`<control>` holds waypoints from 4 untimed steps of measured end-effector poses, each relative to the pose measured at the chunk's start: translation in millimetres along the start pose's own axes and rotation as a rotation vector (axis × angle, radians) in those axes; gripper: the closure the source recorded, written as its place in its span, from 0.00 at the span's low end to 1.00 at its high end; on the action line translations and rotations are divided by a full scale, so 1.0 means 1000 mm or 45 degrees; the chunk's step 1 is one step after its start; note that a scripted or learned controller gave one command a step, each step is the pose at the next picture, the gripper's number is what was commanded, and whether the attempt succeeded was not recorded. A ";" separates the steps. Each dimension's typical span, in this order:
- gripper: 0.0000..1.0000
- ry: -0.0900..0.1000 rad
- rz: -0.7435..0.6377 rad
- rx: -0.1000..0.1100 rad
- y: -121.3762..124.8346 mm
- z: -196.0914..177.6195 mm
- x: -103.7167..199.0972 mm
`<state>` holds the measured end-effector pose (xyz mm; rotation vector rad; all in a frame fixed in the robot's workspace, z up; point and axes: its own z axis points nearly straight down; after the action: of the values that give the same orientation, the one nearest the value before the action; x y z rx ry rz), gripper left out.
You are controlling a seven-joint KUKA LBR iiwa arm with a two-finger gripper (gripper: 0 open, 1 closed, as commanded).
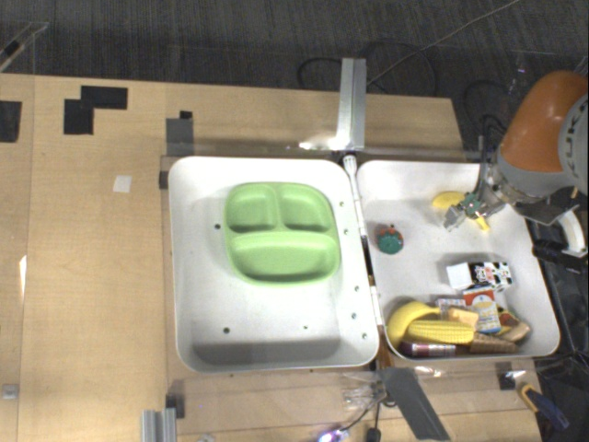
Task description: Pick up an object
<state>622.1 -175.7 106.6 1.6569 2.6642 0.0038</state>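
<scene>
**Arm reaches into right bin beside a small yellow piece**

The grey arm (pixel 552 145) with its orange band enters from the right and lowers its gripper (pixel 471 208) into the upper part of the right bin (pixel 405 184). The jaws sit right at a small yellow object (pixel 448 201) lying near the bin's back wall; whether they are wide, narrow or closed on it cannot be told from this slanted overhead view, since the tip is small and partly blurred against the yellow piece.

Elsewhere in the same bin, a small round toy, green with a red part (pixel 391 240), lies apart near the left wall. A white carton with black print (pixel 479 273) rests toward the right side. Along the front wall a cluster is heaped together: a yellow banana-shaped item (pixel 416 320), a red-and-white packet (pixel 482 308) and a purple marker-like stick (pixel 431 347) touching or overlapping one another.

The left bin (pixel 198 274) holds a light-green divided plate (pixel 279 231), upright and flat, toward its back half. Both bins stand side by side on the wooden tabletop (pixel 83 274).
</scene>
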 end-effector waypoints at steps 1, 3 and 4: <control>0.00 0.000 0.000 0.000 0.000 0.000 0.000; 1.00 -0.032 -0.094 -0.017 0.058 -0.004 -0.003; 0.00 -0.006 -0.100 0.002 0.058 -0.001 0.004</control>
<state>672.4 -146.9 107.9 1.5493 2.7242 -0.0020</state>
